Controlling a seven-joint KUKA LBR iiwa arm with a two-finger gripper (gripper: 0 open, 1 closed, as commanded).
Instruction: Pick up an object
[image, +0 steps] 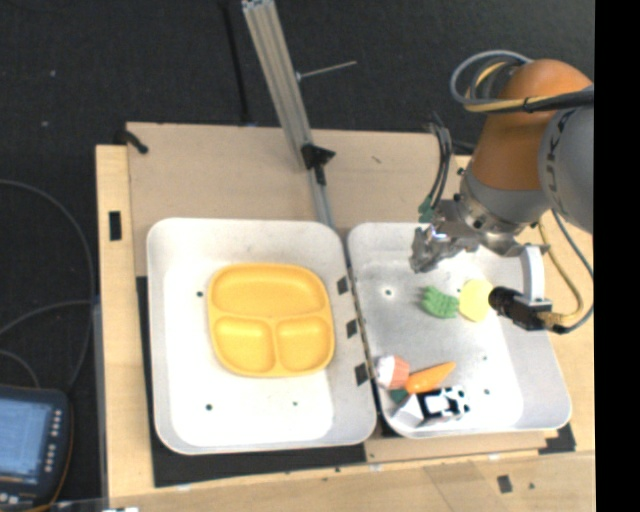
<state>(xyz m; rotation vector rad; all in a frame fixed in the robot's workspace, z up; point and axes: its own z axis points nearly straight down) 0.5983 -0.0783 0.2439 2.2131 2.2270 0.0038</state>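
The right bin holds a green toy beside a pale yellow round piece near its middle. An orange carrot-like toy lies near the front, with a white and red piece at its left end and a black-and-white tag block just below. My gripper hangs over the back of the right bin, above and a little left of the green toy. Nothing shows between its fingers.
The left bin holds a yellow divided plate. A slanted metal post rises behind the bins. A black cable end hangs by the yellow piece. A screen sits off the bench at lower left.
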